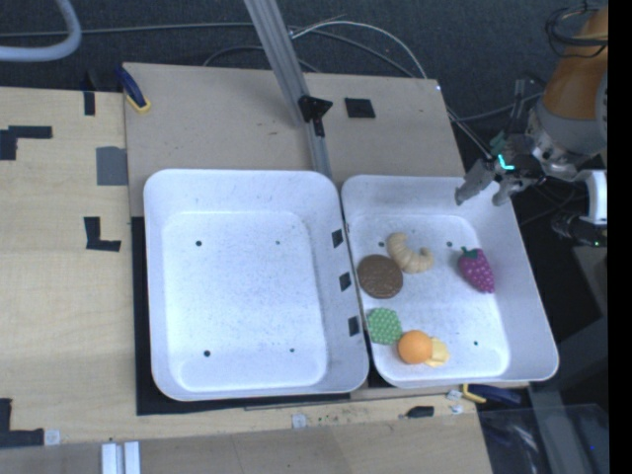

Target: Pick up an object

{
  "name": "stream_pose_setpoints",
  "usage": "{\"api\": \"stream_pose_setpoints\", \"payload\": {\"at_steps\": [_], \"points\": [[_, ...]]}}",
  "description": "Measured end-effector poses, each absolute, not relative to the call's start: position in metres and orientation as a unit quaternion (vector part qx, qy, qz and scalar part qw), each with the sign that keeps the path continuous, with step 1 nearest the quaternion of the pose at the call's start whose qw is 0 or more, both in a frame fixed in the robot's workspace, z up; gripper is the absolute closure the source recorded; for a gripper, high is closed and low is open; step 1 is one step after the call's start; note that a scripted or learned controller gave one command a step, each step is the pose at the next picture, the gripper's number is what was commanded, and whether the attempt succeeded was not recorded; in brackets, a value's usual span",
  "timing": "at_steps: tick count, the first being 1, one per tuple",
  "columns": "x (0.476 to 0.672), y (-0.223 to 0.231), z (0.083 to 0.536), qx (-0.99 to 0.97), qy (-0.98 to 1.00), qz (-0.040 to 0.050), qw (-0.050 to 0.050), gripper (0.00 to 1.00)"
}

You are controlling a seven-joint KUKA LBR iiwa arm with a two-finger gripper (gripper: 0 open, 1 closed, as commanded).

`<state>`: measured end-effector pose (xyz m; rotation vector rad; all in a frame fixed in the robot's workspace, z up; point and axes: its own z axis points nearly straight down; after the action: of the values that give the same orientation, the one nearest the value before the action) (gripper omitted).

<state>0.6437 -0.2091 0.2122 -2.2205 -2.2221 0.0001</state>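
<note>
Approach step: your gripper (484, 188) hung over the far right corner of the right bin (523, 294), holding nothing, its two fingers (466, 192) spread apart. All the items lay in that bin, nearer the camera than the gripper. The grapes (476, 269) sat closest to it, just below, by the bin's right wall. The peanut-shaped piece (408, 253) lay toward the bin's middle, the brown disc (379, 276) just left of it, the green piece (384, 324) and the orange (416, 347) at the near edge. By my reading, the grapes were the likeliest target. Their long axis ran roughly far-to-near, stem end away from the camera. Next you would need to descend over them, fingers closing across the short width.
</note>
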Motion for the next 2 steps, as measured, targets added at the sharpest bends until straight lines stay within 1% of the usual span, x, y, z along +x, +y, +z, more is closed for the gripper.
{"api": "stream_pose_setpoints", "payload": {"at_steps": [1,2], "points": [[0.644,-0.209,0.212,-0.707,-0.707,0.0,0.0,0.0],[0.651,-0.215,0.158,-0.707,-0.707,0.0015,0.002,0.0]]}}
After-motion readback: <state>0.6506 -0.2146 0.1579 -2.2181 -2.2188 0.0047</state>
